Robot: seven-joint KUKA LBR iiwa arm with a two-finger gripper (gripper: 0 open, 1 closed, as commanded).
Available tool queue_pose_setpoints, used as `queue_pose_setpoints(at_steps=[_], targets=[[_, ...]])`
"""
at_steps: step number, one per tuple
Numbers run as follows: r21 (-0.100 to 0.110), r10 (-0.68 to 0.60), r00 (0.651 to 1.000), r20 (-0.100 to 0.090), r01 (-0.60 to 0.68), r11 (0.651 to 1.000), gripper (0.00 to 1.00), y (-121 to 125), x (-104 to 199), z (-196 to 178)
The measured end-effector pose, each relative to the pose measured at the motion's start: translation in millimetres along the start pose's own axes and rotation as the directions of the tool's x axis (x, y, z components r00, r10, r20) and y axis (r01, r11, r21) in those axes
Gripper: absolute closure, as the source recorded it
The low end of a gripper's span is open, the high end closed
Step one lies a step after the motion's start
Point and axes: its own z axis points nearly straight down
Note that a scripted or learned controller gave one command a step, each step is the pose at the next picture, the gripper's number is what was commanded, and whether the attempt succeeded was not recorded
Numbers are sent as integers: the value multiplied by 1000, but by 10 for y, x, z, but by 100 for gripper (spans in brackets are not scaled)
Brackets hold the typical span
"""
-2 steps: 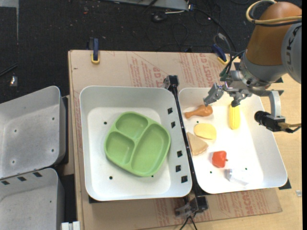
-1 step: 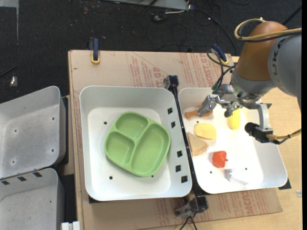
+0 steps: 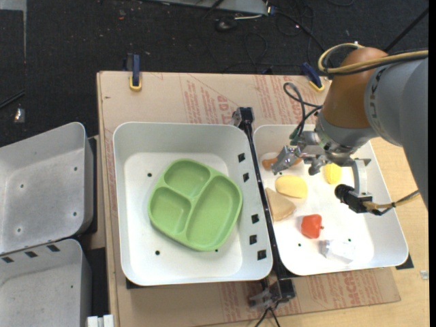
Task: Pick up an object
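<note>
Objects (image 3: 291, 186): 2 yellow, 1 red.

A single fixed camera hangs above the tabletop (image 3: 177, 94) and looks down on it at a slant, far enough back to take in both white bins, the left bin (image 3: 129, 203) and the right bin (image 3: 381, 244). The dark floor (image 3: 61, 33) lies beyond the far edge. The arm (image 3: 381, 87) enters from the right side.
</note>
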Motion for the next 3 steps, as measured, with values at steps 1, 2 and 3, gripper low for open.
queue_pose_setpoints(at_steps=[1, 2, 3], targets=[[-3, 0, 1000, 1, 0, 1000, 0, 3, 5, 473], [-4, 1, 1000, 1, -1, 1000, 100, 5, 3, 358], [-7, 1, 1000, 1, -1, 1000, 100, -32, -1, -73]])
